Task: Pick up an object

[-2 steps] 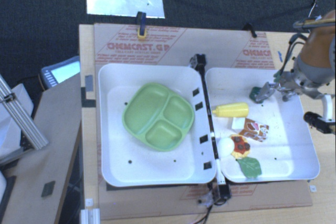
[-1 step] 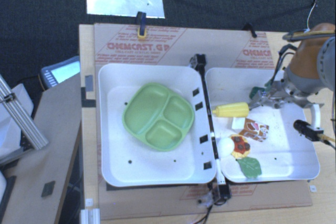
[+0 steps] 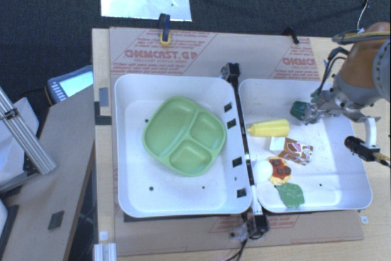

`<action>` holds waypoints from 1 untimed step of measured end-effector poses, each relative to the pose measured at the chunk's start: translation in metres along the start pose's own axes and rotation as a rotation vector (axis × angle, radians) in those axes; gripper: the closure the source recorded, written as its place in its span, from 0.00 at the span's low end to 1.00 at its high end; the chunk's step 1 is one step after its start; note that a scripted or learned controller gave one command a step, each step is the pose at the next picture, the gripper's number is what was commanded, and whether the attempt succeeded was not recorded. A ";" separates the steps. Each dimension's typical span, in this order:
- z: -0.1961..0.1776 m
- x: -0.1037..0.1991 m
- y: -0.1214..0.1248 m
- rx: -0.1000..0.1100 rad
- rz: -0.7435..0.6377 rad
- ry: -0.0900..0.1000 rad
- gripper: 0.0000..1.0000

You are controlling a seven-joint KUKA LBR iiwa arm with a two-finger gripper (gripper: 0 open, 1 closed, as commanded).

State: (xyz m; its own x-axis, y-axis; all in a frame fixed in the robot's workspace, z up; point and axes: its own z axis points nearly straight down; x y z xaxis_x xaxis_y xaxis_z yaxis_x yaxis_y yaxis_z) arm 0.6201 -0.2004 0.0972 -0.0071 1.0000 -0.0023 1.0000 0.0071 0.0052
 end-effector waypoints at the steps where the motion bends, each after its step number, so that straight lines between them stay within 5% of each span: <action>1: -0.063 0.006 0.002 -0.003 0.001 0.000 1.00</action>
State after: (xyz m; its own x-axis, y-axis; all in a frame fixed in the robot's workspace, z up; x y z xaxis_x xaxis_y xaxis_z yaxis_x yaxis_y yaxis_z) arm 0.6221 -0.1940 0.1603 -0.0059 1.0000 -0.0021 0.9999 0.0059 0.0081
